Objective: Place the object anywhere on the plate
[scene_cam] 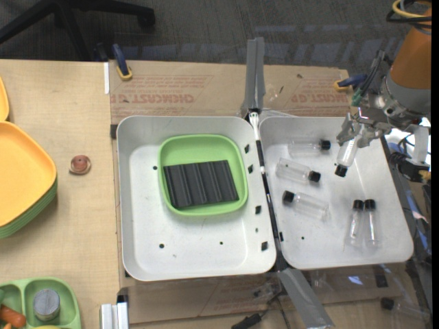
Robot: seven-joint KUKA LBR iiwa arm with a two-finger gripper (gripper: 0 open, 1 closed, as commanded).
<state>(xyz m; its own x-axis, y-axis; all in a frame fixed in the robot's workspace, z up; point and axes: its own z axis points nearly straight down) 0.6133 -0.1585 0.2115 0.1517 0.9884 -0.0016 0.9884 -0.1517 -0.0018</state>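
Note:
A green square plate (169,153) lies in the left bin (137,204), with a dark grey ribbed slab (201,183) on its middle. Over the upper right of the right bin (391,245), my gripper (352,140) is shut on a clear vial (346,155). The vial hangs tilted below the fingers, its black cap (340,171) pointing down. The arm's orange band (416,59) shows at the top right, well away from the plate.
Several more clear vials with black caps lie in the right bin: one (305,146) near the top, one (298,172) and one (306,203) in the middle, two (363,223) side by side at the right. Yellow plates (24,177) stack on the bench at left.

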